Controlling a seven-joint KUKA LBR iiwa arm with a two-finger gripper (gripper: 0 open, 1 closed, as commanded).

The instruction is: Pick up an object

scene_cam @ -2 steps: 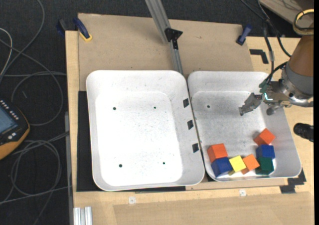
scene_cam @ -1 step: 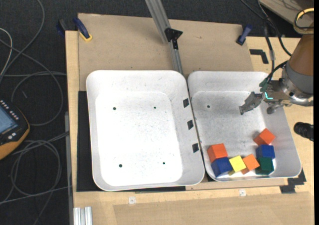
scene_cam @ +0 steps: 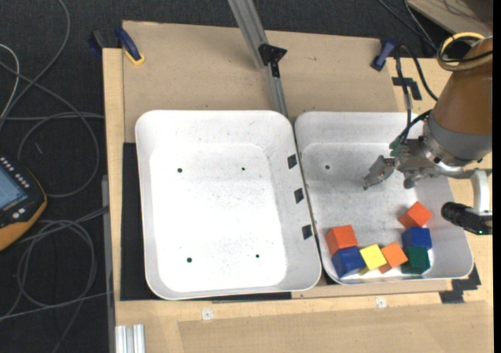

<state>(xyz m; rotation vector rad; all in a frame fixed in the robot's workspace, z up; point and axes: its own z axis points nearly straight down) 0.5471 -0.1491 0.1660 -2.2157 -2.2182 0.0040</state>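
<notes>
The blocks lie nearest the camera, clustered in the near right corner of the right bin (scene_cam: 344, 140). An orange block (scene_cam: 340, 237) sits at the left of the cluster. A blue block (scene_cam: 349, 261) lies just in front of it, against the bin's near wall. A yellow block (scene_cam: 373, 256) touches the blue one on its right. A second orange block (scene_cam: 394, 253) lies beside the yellow one. A green block (scene_cam: 418, 261) stands at the right end of the row, with another blue block (scene_cam: 418, 238) resting on or just behind it. A third orange block (scene_cam: 417, 214) lies a little farther back, tilted, apart from the row.

The gripper (scene_cam: 391, 171) hangs over the middle of the right bin, behind the cluster and apart from every block. Its jaws stand spread, with nothing between them. One finger (scene_cam: 378, 172) points left and down toward the bin floor. The arm (scene_cam: 463, 109) enters from the right, its orange band above the grey wrist.

The left bin (scene_cam: 211, 128) sits beside the right bin, their walls touching along the centre line. Small black clips (scene_cam: 297, 195) are spaced along that shared edge. Both bins rest on the bench (scene_cam: 196, 54). A metal rail (scene_cam: 250, 23) runs from the far edge down to the junction of the bins. Blue clamps (scene_cam: 129, 45) hold the far corners of the bench. Cables (scene_cam: 47, 109) lie on the dark floor to the left, beside a handheld pendant (scene_cam: 16, 195).
</notes>
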